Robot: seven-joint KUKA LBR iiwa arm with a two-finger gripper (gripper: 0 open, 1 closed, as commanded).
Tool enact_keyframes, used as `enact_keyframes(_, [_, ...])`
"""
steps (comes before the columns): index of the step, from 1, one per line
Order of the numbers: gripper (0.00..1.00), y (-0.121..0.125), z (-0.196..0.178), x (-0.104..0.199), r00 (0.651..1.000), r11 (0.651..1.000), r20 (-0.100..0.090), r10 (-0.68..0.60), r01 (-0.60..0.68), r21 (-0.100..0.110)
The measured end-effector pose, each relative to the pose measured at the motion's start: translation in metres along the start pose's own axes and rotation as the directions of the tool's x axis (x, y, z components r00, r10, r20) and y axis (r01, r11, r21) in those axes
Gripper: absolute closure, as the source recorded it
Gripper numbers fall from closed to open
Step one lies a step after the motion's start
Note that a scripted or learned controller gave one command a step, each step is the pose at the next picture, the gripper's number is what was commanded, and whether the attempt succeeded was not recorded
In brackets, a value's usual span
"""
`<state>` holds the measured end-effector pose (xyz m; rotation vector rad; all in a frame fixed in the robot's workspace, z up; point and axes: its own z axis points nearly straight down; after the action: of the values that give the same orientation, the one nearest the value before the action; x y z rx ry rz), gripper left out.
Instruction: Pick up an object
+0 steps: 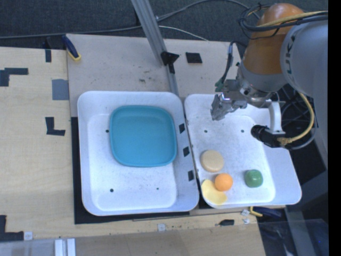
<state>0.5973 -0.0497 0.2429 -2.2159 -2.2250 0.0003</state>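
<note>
camera view: l bin (90,143) w/ blue plate (143,135); r bin (277,164) w/ 4 small objs; tool (219,111) state unclear.

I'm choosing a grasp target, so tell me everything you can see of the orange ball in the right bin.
The orange ball is small, round, smooth and matte-looking, whole and unmarked. It sits near the front of the right bin, overlapping the yellow piece below it, just in front of the beige disc, apart from the green ball. The gripper is well behind it.
</note>
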Motion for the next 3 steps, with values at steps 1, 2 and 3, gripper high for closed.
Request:
enact_keyframes(1, [1.0,0.01,0.014,0.047,1.0,1.0,0.0,0.0,0.0,0.0])
enact_keyframes(2, [1.0,0.019,0.024,0.098,1.0,1.0,0.0,0.0,0.0,0.001])
enact_keyframes(3, [1.0,0.026,0.029,0.145,1.0,1.0,0.0,0.0,0.0,0.0])
